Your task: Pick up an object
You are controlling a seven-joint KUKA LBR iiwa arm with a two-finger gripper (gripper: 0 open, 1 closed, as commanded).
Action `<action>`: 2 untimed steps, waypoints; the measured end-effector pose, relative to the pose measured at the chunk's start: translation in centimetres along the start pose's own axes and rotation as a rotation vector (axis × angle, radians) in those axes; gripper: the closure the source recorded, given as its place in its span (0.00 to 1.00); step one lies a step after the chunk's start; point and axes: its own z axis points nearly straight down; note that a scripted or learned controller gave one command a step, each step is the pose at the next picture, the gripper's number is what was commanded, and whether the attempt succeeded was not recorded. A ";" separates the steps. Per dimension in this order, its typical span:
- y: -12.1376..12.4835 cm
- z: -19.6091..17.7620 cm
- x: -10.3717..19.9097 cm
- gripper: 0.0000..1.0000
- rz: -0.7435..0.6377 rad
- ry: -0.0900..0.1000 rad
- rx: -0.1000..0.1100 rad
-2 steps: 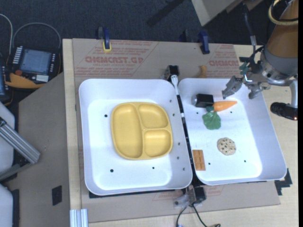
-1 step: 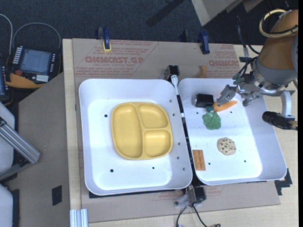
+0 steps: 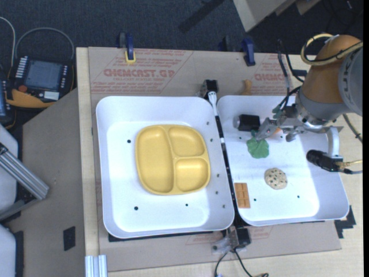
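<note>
- Green object [image 3: 258, 148]: found lying on the floor of the right bin [image 3: 300, 203], in its upper left part, directly below the gripper [image 3: 266, 133].
- Gripper: positioned just above the green object, with its fingertips at the object's upper edge. Whether the fingers are closed on the object cannot be determined; no item is seen lifted between them.
- Black block [image 3: 248, 122]: located just left of the gripper, near the bin's upper left corner.
- Cookie [image 3: 276, 178]: located lower in the right bin, apart from the green object.
- Orange card [image 3: 241, 194]: laid flat near the right bin's lower left edge.
- Arm [image 3: 328, 85]: seen entering from the right, over the upper right of the right bin.
- Left bin [image 3: 115, 212]: occupied by a yellow divided plate [image 3: 172, 158], set near its centre, with three compartments.
</note>
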 end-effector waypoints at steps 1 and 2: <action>0.2 -1.5 0.0 1.00 0.000 -0.003 -0.009; 0.0 -6.0 -0.5 1.00 0.000 -0.004 -0.014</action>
